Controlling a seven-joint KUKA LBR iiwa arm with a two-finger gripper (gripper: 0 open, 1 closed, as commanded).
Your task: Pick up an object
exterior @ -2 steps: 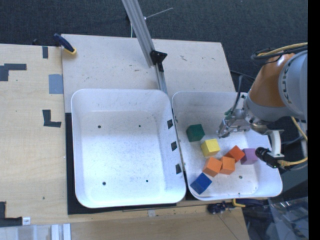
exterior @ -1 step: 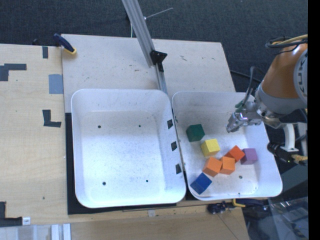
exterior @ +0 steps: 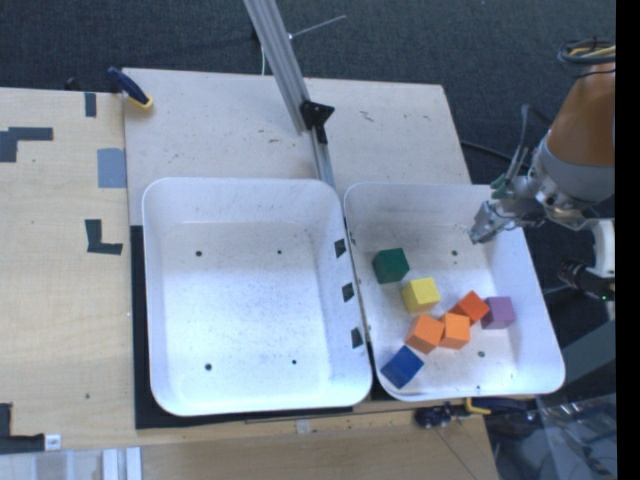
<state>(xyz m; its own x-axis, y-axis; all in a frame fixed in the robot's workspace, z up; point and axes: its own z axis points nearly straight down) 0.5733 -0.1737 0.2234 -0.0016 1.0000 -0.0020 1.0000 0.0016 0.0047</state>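
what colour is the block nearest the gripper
Green: the block lies closest to the gripper in the right bin, camera view.

White bins, black-speckled. Blocks: green, yellow, orange pair, red-orange, purple, blue. Tan bench with grey tape. Grey arm, orange band. Dark carpet.

We cannot tell how the gripper fingers stand; they are too small and blurred. The arm is cut off at the right. The orange blocks partly overlap one another.
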